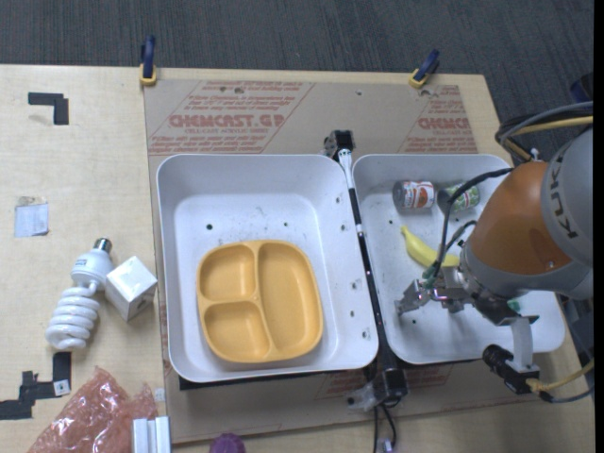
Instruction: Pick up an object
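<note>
Banana point(418, 244) lies just above the gripper point(415, 300), whose grip state I cannot tell; reaching step, needs closing in.

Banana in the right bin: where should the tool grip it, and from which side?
Probably mid-body, from straight above. The banana lies flat on the bin floor, running diagonally, its lower end under the arm. Set the fingers across its narrow width; the can sits apart, leaving room.

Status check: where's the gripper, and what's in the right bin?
Gripper low in right bin, nothing seen between fingers. Banana just above it, can at far wall. Arm covers bin's right side.
</note>
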You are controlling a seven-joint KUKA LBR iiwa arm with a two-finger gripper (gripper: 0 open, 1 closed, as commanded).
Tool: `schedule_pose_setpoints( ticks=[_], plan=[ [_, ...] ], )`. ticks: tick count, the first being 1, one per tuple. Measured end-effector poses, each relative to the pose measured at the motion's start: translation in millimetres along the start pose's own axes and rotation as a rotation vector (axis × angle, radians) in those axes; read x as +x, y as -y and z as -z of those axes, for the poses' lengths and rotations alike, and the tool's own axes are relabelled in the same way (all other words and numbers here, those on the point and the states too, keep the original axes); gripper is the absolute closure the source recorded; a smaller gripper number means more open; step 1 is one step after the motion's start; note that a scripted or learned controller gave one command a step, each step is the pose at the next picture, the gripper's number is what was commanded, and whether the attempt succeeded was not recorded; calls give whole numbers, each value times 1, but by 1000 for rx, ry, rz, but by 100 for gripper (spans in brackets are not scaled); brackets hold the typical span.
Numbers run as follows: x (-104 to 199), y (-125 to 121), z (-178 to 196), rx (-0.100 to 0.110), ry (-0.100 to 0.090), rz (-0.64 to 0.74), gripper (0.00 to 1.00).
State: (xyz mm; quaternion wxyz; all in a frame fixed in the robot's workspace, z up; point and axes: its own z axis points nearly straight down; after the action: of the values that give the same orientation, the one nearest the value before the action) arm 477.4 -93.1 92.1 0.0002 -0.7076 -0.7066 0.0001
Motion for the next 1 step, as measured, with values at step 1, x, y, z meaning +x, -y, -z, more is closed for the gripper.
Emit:
schedule_pose_setpoints(
  ticks=[1],
  plan=[
    [-1, -2, 10, -3, 0, -2, 100]
  ],
)
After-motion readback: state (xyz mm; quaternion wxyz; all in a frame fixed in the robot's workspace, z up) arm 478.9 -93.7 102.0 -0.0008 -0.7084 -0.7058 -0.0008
